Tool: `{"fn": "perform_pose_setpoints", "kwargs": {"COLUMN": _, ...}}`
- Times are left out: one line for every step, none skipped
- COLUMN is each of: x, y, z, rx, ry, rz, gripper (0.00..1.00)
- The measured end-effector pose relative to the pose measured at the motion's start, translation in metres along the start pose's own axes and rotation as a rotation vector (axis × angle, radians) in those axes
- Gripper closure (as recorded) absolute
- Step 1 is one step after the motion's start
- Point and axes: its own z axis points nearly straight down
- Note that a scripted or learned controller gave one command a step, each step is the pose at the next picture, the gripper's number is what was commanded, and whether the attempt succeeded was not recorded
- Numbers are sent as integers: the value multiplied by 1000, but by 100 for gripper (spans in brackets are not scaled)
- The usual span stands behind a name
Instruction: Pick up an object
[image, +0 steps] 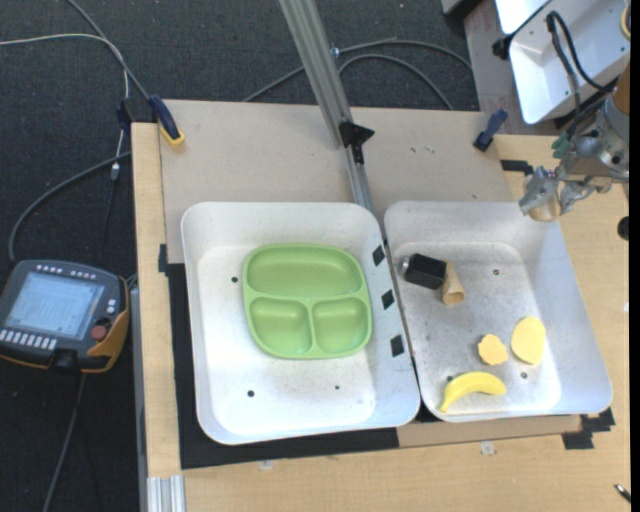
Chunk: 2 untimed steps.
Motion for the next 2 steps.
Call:
{"fn": "perform_pose_setpoints", "kwargs": {"x": 55, "y": -5, "z": 11, "rx": 10, "ry": 4, "rz": -3, "gripper": 100}}
{"fn": "perform_pose_setpoints", "kwargs": {"x": 116, "y": -6, "z": 5, "rx": 9, "ry": 5, "rz": -4, "gripper": 100}}
